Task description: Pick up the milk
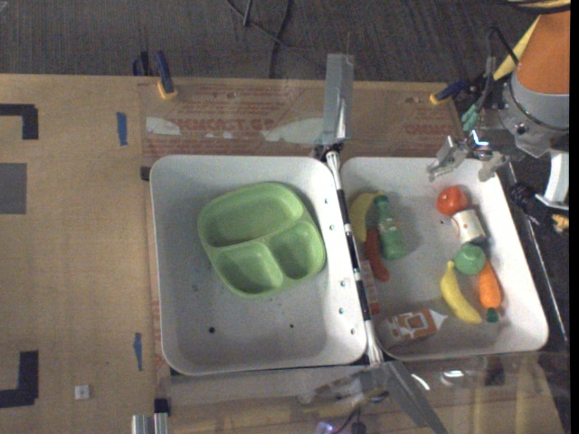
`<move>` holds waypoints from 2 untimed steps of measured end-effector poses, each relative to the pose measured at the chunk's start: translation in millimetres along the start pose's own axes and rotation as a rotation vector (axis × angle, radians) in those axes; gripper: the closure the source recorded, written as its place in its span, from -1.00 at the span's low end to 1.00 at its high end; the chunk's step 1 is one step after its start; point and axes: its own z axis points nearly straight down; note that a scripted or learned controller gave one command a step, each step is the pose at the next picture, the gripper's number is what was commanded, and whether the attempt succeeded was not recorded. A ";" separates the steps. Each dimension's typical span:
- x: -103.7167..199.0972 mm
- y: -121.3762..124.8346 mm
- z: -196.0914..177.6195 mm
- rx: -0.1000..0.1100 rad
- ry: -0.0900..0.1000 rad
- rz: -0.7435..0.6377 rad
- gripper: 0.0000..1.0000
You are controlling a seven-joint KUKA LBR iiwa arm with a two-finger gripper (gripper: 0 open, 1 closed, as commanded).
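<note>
A: Approach step. Two-finger metal gripper (466, 155) at right white bin's (529, 269) far rim; fingers' state impossible to tell.

B: Small brown-and-white milk carton (412, 325) lying at near-left corner, well apart. Needs crossing over, descending.

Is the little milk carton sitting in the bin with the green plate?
No, the milk carton lies in the right bin; the green plate is in the left bin.
</note>
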 end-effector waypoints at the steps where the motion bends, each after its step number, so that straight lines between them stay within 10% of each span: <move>1: 30.4 -45.7 143.4 -0.001 0.000 -0.140 -1.00; 2: -9.2 4.0 67.4 -0.004 -0.002 -0.016 -1.00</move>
